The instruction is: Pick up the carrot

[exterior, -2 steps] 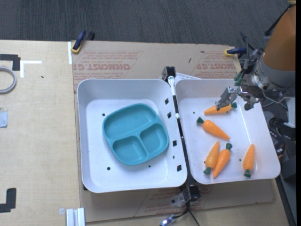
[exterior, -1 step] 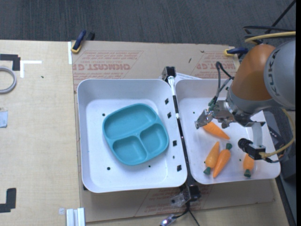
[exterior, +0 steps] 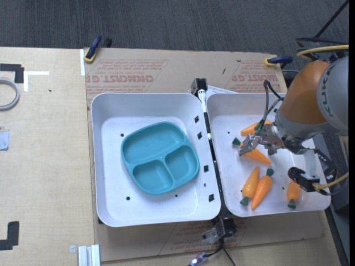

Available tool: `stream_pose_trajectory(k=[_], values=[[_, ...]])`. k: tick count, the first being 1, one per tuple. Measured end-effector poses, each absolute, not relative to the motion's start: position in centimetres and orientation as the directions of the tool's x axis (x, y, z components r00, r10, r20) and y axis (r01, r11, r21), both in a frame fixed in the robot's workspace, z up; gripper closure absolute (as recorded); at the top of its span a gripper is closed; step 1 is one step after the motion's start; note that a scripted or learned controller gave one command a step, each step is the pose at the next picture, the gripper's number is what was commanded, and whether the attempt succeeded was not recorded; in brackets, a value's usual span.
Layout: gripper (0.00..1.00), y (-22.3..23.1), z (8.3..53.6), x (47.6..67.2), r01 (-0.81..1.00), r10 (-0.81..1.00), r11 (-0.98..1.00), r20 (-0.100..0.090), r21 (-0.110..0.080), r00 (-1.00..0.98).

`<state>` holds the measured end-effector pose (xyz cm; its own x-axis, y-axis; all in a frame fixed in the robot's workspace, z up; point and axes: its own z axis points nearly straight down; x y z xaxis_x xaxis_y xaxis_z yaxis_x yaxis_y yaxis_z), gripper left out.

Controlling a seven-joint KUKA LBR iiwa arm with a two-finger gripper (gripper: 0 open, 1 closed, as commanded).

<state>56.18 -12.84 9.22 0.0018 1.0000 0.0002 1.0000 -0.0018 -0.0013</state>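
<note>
Over the right bin, the tool is poised at a carrot; finger state cannot be told; descent and closing are needed.

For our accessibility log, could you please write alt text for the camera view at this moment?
The gripper is low in the right bin among several carrots, right beside one carrot, with none seen between its fingers. The left bin holds a blue divided plate.

robot lab | taped cardboard bench | twin white bins | floor markers
</note>
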Motion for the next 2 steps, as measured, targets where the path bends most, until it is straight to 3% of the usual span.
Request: stream_pose_trajectory(k=[1, 2], values=[[1.00, -12.9, 10.2, 56.2, 1.000, 1.000, -0.004, 0.000, -0.001, 0.004], [1.00, -5.3, 19.2, 53.2, 1.000, 1.000, 0.000, 0.000, 0.000, 0.000]])
